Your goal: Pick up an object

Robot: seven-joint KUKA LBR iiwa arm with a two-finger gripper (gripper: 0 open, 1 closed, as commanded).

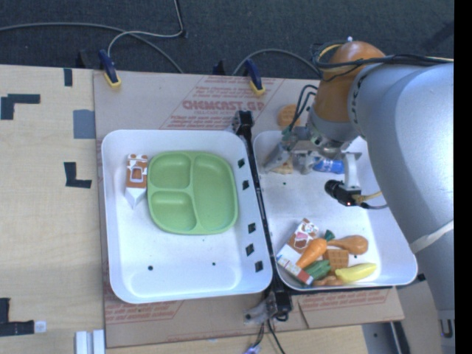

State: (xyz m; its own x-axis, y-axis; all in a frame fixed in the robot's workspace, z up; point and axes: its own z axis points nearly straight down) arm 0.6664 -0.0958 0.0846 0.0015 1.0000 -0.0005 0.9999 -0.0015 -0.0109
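Note:
My gripper (293, 161) is low over the back left part of the right bin (383, 231), open, its two grey fingers apart with nothing seen held between them. A small tan object (281, 169) lies on the bin floor just under the left finger. A blue object (329, 166) sits right beside the gripper, partly hidden by the wrist. At the bin's front lies a heap: a carrot (311, 251), a small red and white carton (302, 235), a brown drumstick (351, 243) and a yellow piece (356, 273).
The left bin (177, 279) holds a green divided plate (193, 192) and a small carton (136, 177) at its left. A round tan item (287, 114) lies at the right bin's back edge. The arm covers the right side; a black divider (254, 198) separates the bins.

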